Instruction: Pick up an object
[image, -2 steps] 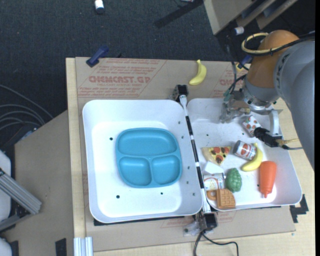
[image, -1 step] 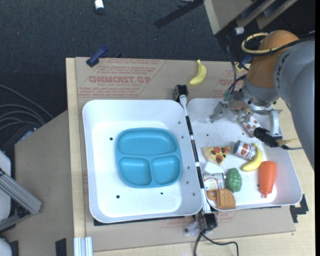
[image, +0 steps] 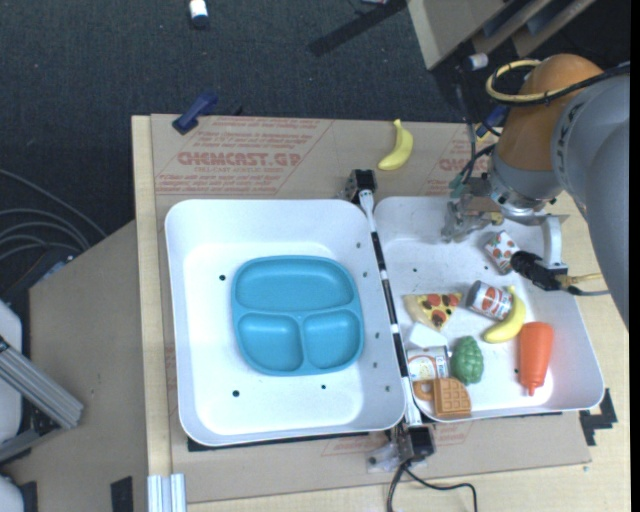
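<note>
**Arm over the right bin's far end, toys bunched near the front**

Two white bins side by side on the bench. Left bin (image: 200, 250) holds a blue divided plate (image: 297, 313), lying flat, roughly centred.

Right bin (image: 420, 225): objects crowd the near half.
- Pizza slice (image: 433, 308), flat, near the dividing wall.
- Small red-and-white can (image: 489, 299), on its side, just right of the pizza.
- Yellow banana (image: 508, 322), curved, touching the can's lower edge.
- Orange carrot (image: 535, 357), lying lengthways near the right wall, just beside the banana's tip.
- Green bumpy vegetable (image: 468, 360), between the pizza and the bin's near rim.
- Waffle (image: 449, 398) at the near rim, touching the green piece; a small white-and-red packet (image: 428, 364) just left of it.
- A small red-and-white item (image: 499, 248) sits apart from the others, further back; too small to identify.

Second banana (image: 397, 148) lies outside the bins, on the bench (image: 260, 160) beyond the far rim.

Arm enters from the right, orange band high, wrist down over the right bin's far end. Gripper (image: 462, 222) sits near the far rim, well apart from the front cluster, just left of the small red-and-white item. Fingers blurred against the white floor; cannot tell if apart or together. Nothing seen between them, as best the view allows.
</note>
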